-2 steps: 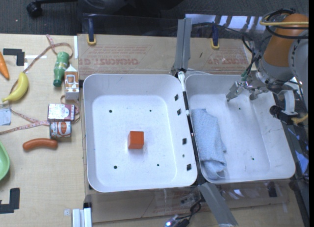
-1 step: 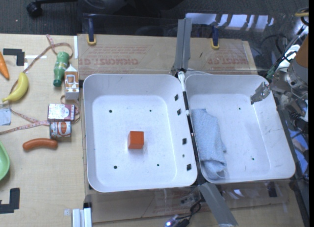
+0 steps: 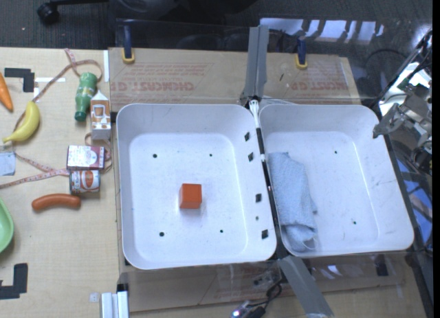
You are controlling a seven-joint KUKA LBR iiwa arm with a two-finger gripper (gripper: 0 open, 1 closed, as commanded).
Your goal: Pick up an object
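An orange block (image 3: pixel 191 196) is seen lying near the middle of the left bin (image 3: pixel 137 241), well apart from every wall, with bare white floor on all sides. In the right bin (image 3: pixel 385 234) a grey cloth (image 3: pixel 294 200) is bunched along the left wall, next to the divider between the two bins. The arm's end (image 3: pixel 405 114) is glimpsed at the right margin, above the right bin's far corner, but the claw is not made out clearly, and whether it is spread or pressed together cannot be told. The block is judged to be small, stiff and light, with flat faces that should be gripped squarely across two opposite sides from above; a corner pinch would likely let it twist out. The cloth is judged soft and limp, best pinched at a raised fold. Toy foods (image 3: pixel 55 203) are laid on the surface to the left.
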